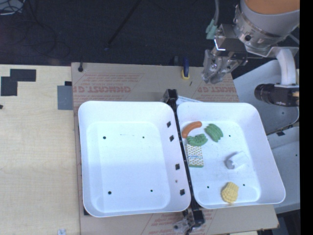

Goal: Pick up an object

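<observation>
**Objects all in right bin, claw parked high beyond its far rim**

Objects clustered in right bin [264,131]: orange sausage-like piece [191,128], green leafy piece [213,131], second green piece [197,140] just below the sausage, patterned flat packet [195,156] touching that green piece from below, small grey-white block [235,160] toward centre-right, yellow corn-like piece [230,192] near the front edge. Left bin [90,155] beside it, bare.

Gripper [213,75] hanging above the cardboard past the right bin's far rim, nothing visible between its tips. Spread or pressed together: cannot tell, too blurred and seen from above.

Key relation: every candidate lies nearer the camera than the claw, down-frame. Closest ones are sausage and leafy green, slightly left and almost straight below in frame. Sausage long axis runs diagonally, lower-left to upper-right. Corn and grey block well apart from others, so likely cleaner picks. Pick not yet started, by the look of it.
</observation>
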`<state>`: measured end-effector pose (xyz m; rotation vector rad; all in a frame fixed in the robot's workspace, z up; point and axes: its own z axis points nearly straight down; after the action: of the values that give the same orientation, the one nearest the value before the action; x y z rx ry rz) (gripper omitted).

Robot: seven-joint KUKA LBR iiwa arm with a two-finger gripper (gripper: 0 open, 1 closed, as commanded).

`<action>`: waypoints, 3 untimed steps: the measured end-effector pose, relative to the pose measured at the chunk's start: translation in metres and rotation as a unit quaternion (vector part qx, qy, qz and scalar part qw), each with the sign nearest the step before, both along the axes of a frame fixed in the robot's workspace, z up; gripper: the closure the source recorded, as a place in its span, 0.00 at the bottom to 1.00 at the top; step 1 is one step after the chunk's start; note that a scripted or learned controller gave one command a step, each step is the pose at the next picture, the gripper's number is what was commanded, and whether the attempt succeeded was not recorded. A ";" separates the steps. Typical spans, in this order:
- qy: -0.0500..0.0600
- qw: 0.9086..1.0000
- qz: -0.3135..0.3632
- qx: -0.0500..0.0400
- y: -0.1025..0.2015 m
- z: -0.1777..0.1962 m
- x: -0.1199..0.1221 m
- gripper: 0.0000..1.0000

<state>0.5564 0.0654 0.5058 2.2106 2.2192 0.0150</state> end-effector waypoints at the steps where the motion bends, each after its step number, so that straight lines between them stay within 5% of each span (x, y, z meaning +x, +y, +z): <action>1: 0.009 1.000 0.002 -0.001 0.000 0.003 -0.003 1.00; 2: 0.014 1.000 -0.007 -0.001 -0.086 -0.098 -0.047 1.00; 3: 0.012 1.000 0.001 0.000 -0.023 -0.153 -0.070 1.00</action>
<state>0.4859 0.0425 0.3528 2.2210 2.2336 -0.0118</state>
